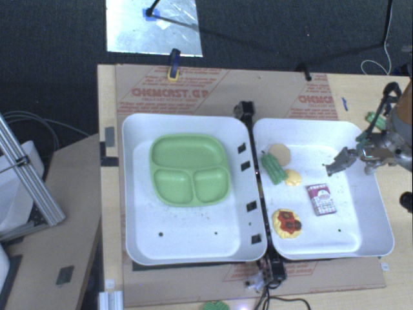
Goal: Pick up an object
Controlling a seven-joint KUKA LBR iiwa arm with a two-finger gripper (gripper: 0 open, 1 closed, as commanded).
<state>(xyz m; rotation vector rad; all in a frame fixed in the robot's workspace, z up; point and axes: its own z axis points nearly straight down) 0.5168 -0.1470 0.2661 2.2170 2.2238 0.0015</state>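
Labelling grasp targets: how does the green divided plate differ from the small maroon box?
The light green plastic divided plate lies in the left white bin; the small maroon rectangular box lies in the right white bin. The plate is far larger and rounded, the box sharp-cornered with printing on it. Both lie flat.

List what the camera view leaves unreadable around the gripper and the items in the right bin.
- Two-finger gripper: small and blurred over the right white bin; finger state unclear.
- Grey arm: cut off by the right edge.
- Small red printed packet: label too small to read.
- Round yellow piece with red spots: too blurred to identify.
- Tan round piece: partly covered by the green ridged vegetable piece.
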